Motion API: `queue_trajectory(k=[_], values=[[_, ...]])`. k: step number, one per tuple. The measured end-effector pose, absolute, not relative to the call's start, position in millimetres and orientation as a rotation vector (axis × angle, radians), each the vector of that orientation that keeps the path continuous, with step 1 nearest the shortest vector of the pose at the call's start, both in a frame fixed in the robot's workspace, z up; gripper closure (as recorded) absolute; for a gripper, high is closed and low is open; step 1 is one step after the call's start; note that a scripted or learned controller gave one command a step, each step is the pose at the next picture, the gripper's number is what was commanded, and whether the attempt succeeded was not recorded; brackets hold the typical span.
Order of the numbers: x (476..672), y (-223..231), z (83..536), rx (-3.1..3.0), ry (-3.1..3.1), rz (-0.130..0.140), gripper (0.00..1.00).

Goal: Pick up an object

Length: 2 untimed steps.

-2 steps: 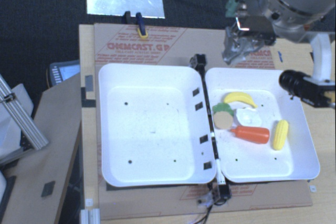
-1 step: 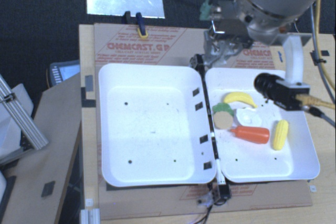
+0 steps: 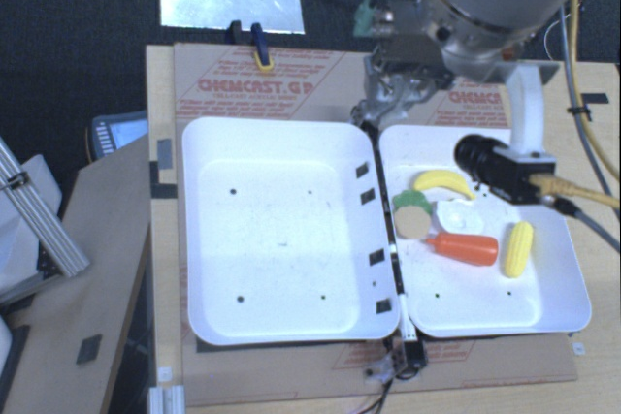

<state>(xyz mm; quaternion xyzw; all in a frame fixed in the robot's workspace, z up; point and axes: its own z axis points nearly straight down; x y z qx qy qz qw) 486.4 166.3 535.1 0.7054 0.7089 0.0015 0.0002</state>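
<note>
The right bin (image 3: 543, 305) holds several toy foods. A yellow banana (image 3: 441, 181) lies near its back. Just in front sit a green and tan piece (image 3: 411, 213) by the divider and a small white piece (image 3: 459, 217). An orange carrot (image 3: 467, 248) lies at the middle, and a yellow corn cob (image 3: 519, 247) stands to its right. My gripper (image 3: 375, 114) hangs over the back end of the divider between the bins, behind and to the left of the banana. Nothing shows in it.
The left bin (image 3: 209, 305) lies beside the right one on brown cardboard. A black cylinder (image 3: 495, 166) on a white bracket juts over the right bin's back right part, with cables trailing right. A yellow clip (image 3: 262, 58) sits behind the left bin.
</note>
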Motion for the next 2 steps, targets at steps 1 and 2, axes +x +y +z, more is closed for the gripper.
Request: queue_trajectory(k=[1, 2], values=[[487.1, 142, 394, 2.223, 2.222, -0.002, 1.00], [486.5, 196, 521, 2.209, 2.227, 0.020, 1.00]])
